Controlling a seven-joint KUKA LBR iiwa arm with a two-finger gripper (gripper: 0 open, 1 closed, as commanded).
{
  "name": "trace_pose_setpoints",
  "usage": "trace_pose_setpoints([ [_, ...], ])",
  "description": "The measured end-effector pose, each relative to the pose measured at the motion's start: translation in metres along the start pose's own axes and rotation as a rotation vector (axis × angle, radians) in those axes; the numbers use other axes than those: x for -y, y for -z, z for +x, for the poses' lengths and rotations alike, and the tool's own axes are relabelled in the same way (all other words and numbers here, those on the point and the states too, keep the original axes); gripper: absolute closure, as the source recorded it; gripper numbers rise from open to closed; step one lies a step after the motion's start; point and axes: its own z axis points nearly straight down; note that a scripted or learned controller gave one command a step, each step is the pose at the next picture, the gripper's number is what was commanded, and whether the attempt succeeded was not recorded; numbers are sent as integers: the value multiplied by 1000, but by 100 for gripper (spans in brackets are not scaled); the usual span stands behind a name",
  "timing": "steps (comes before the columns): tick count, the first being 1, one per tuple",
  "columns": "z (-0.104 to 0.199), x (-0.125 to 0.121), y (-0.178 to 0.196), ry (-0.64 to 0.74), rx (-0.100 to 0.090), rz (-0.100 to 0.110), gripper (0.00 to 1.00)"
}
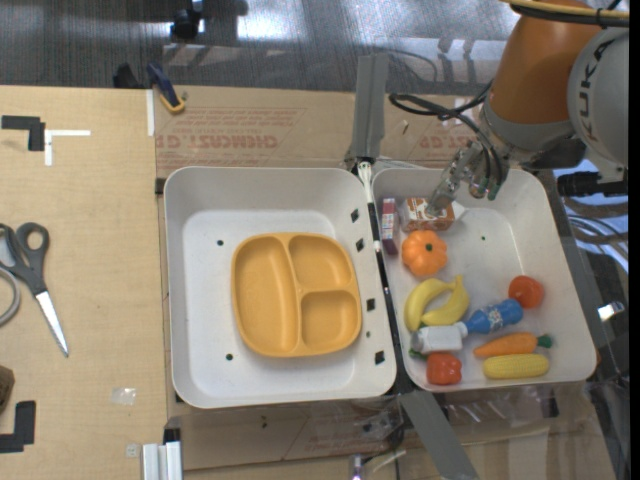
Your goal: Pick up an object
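Seemingly hovered with gripper [452, 190], fingers apart and clamped on nothing, just above the small carton [432, 214] near the right bin's [553, 230] far wall, probably lined up for a grab.

A: How many bins do we count?
B: Two: the left bin [190, 298] and the right bin [560, 258]

A: And what do we count in the left?
B: One yellow tray [296, 294], with three compartments

A: In the right?
B: One carton [431, 214], one pumpkin [424, 252], one banana bunch [437, 302], one bottle [470, 327], one carrot [513, 344], one corn cob [515, 366], two tomatoes [526, 291] [444, 368]

A: Off the bins?
B: We count one pair of scissors [38, 278]
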Motion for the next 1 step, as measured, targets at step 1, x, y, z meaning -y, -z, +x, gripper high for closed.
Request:
trace_pose_setpoints([
  [1, 18, -28, 80, -186, -1, 2, 100],
])
